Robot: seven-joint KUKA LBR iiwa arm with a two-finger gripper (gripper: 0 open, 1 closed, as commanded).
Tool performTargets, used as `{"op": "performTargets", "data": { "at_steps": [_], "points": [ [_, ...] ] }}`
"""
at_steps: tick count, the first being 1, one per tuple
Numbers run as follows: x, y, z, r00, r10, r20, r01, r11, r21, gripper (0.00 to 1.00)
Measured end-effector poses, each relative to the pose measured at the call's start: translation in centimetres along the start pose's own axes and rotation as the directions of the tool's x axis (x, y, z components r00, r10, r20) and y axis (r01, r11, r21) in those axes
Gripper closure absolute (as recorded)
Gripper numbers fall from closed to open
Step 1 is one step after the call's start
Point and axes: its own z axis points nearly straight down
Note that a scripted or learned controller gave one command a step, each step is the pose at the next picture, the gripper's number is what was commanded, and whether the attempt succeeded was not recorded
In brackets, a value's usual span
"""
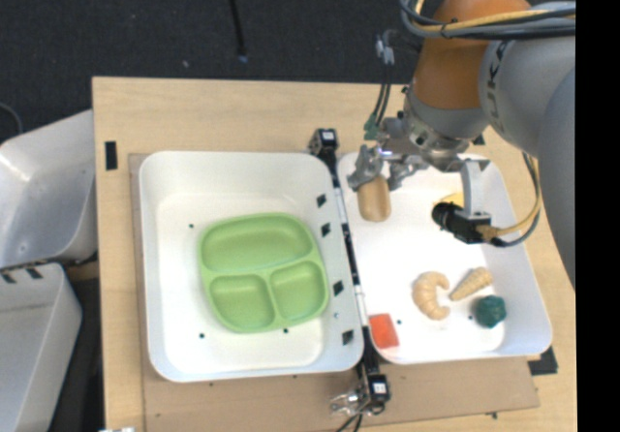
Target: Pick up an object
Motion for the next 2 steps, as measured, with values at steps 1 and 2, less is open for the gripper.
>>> {"op": "performTargets", "data": {
  "at_steps": [1,2],
  "points": [
    [5.2,-0.6,-0.9,1.0,-0.001,-0.001,0.001,1.0,-0.002,1.0],
    [10.8,-0.1,0.0,1.0,-0.001,0.0,0.001,1.0,-0.001,1.0]
  ]
}}
